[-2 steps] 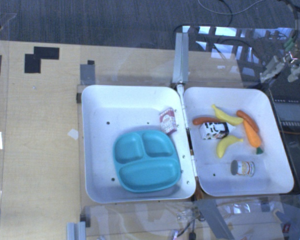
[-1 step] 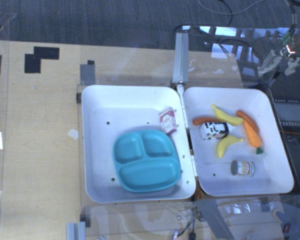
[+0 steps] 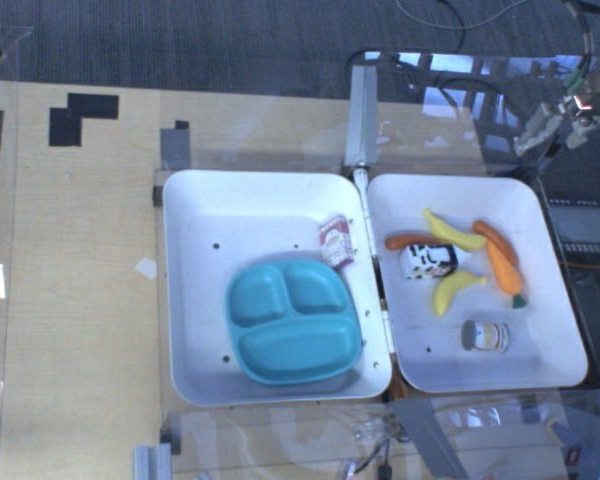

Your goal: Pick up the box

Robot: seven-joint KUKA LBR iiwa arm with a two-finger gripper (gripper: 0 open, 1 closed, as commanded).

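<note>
Approach hasn't started by my read: the box is untouched and nothing is lifted. Near to far. Left bin (image 3: 185, 298): one teal divided plate (image 3: 295, 320) sits toward the near side; beyond it is the box (image 3: 335, 241), one small red-and-white carton, tilted and lying against the bin's right wall next to the divider. Right bin (image 3: 560, 338): one can (image 3: 485, 336) on its side nearest the camera, then two bananas (image 3: 456, 288), one black-and-white carton (image 3: 428, 259) between them, one carrot (image 3: 503, 266), one thin red-orange sausage-like piece (image 3: 408, 240) and another reddish piece (image 3: 492, 235) behind the carrot, too small to identify. Far right, past the bins, the gripper (image 3: 555, 118) hovers high and well apart from the box; can't tell from here how its fingers are set. Next move calls for a travel across to the left bin, then a descent aligned with the box's tilt; the wall just beside it leaves little clearance on that side.
</note>
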